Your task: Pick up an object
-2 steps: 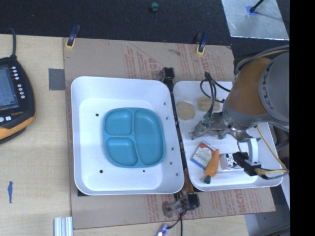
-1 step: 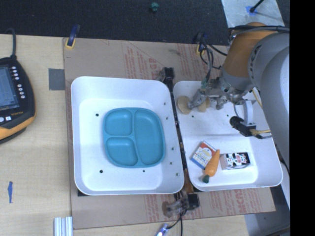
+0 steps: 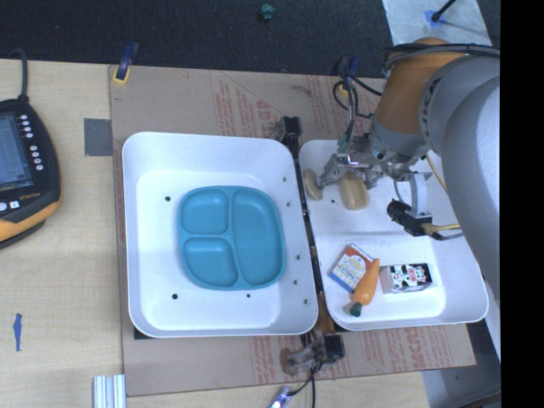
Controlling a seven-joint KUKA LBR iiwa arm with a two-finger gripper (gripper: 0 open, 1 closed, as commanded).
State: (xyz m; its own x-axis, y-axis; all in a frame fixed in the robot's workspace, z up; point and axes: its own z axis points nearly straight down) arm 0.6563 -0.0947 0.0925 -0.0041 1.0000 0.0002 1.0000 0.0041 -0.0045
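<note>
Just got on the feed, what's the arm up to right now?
The arm's pincer is down at the far end of the right bin, right over a tan, bread-like piece; whether it has a grip is unclear. Nearer the camera in that bin lie a small carton, a toy carrot and a black-and-white box, all untouched. The left bin holds a blue divided plate.

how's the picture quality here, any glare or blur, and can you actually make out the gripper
Camera view: even overhead light, with the white left bin and right bin bright, near washed out; the blue plate is crisp with a soft shadow; the gripper is small and cluttered beside tan objects, detail hard to read; the arm looms large, slightly soft.
</note>
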